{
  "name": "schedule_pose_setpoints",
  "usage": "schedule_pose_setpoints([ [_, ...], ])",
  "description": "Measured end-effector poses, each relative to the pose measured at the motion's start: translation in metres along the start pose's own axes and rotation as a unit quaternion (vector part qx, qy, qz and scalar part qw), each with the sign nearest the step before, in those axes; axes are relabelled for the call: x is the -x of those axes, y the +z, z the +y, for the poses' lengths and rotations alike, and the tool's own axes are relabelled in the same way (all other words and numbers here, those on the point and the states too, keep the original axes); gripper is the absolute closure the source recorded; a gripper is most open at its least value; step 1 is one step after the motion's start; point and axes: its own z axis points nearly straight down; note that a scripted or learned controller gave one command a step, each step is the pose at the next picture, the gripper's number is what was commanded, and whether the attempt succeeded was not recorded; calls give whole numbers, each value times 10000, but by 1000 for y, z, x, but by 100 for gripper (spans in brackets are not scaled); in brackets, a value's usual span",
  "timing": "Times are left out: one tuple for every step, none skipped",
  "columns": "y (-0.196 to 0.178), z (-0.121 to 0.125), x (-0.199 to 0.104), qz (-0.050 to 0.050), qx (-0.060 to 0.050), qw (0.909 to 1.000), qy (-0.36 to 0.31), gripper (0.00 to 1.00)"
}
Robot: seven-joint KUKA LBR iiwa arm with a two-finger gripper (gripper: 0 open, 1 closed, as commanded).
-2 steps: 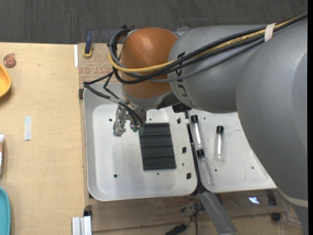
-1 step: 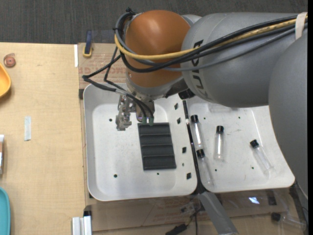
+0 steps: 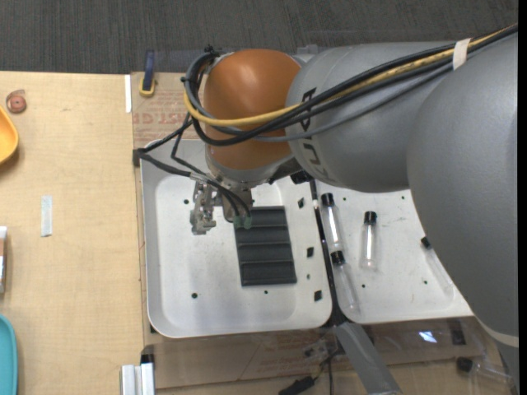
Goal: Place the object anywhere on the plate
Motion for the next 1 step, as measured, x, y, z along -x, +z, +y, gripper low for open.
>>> schedule_pose_setpoints([
  [-54,1,-27,-6,-8,9646,2638,100],
])
